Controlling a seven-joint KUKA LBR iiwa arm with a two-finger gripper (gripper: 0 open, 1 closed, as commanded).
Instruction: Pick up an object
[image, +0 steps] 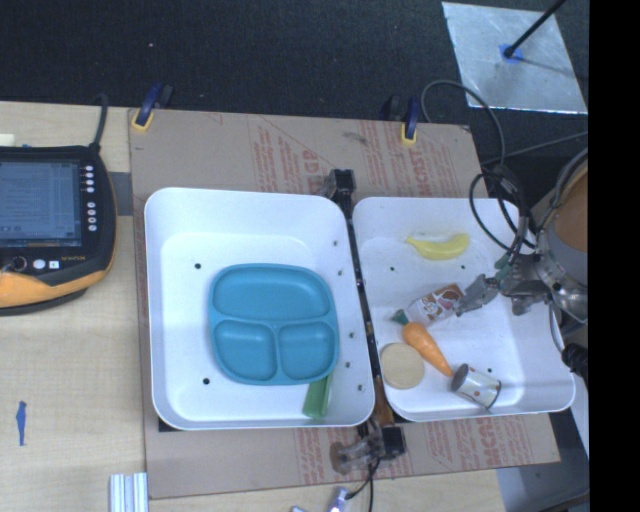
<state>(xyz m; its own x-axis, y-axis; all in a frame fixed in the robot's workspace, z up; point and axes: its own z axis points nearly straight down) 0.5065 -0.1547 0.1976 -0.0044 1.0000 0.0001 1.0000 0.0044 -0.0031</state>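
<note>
Over the right bin's (520, 400) right side my claw (478, 293) hangs, reaching toward the brown packet (440, 301) mid-bin; whether it's clenched I cannot tell. Next: descend and close. One packet, one carrot (428, 346), one banana (438, 245), one disc (403, 366), one can (474, 385).

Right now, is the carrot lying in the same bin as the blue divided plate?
No. The carrot lies in the right bin, while the blue divided plate sits in the left bin.
</note>
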